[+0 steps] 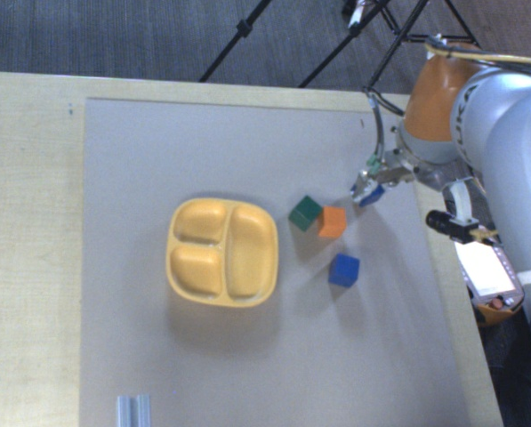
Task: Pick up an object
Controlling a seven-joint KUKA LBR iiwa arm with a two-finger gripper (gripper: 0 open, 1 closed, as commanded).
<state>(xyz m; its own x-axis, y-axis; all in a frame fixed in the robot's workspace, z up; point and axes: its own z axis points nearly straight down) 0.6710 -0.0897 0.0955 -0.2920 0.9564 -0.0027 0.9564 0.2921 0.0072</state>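
Nearest the bottom edge of the frame, left of centre, lies a small pale grey strip (132, 409) on the grey mat (123, 149) that covers most of the bench, and at the lower right edge a white card-like thing (487, 269) sits off the mat beside my arm. Up from there, left of centre, rests the yellow divided plate (222, 251), flat on the mat, its three compartments open to the camera. To the right of the plate, well apart from it, sits the blue block (343, 270) alone. A little higher stand the green block (306, 213) and the orange block (333, 222), touching or very nearly so, the green one on the left. My gripper (369, 191) hangs just up and to the right of the orange block, close to it but not on it; my fingers look small and blurred from here, a bluish tip pointing down-left, and I cannot tell how wide my jaws stand, though no block shows between them. Behind the gripper my grey arm (505, 149) with its orange band (436, 96) fills the right side of the frame, and at the top, beyond the bench, black tripod legs (265, 7) cross the dark carpet
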